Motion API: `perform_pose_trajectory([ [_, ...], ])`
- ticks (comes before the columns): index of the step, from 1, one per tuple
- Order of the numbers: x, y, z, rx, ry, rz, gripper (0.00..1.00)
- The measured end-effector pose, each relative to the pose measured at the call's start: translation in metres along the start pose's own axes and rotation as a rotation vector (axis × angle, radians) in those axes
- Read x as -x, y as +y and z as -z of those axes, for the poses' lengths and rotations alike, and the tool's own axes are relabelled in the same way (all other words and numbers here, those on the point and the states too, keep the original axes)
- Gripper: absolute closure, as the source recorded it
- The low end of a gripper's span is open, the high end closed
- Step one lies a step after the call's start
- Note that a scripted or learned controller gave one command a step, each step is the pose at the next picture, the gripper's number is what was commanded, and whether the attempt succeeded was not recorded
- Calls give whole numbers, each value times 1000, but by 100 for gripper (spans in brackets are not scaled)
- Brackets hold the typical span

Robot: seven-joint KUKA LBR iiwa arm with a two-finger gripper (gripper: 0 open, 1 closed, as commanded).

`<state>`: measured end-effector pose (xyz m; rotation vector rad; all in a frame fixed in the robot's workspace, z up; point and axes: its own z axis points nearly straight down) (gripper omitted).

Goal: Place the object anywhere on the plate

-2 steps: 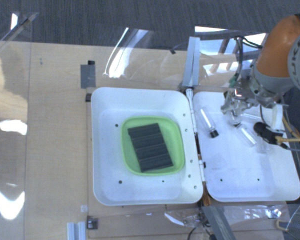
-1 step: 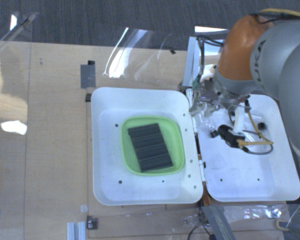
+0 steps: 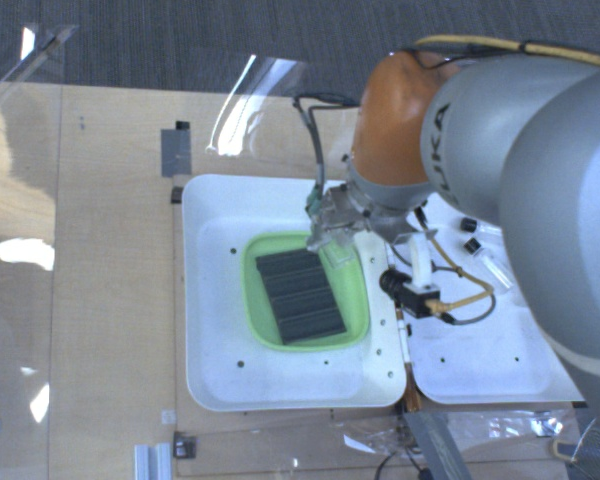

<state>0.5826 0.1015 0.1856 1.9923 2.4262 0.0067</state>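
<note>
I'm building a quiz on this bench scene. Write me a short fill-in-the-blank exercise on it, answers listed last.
1. The dark ribbed object lies on a plate coloured ____.
2. The plate sits in the ____ of the two white bins, by the camera view.
3. The gripper is over the plate's upper ____ corner.

Missing words: green; left; right

two shallow white bins sit side by side on a pale wooden bench (image 3: 90, 298): the left bin (image 3: 215, 368) and the right bin (image 3: 500, 368), edges touching. a grey bracket (image 3: 176, 150) lies beyond the left bin. dark carpet (image 3: 180, 18) borders the bench.
</note>
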Motion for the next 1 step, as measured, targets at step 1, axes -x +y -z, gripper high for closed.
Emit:
perform_pose_trajectory([
  [1,0,0,0,0,0,-1,0],
])
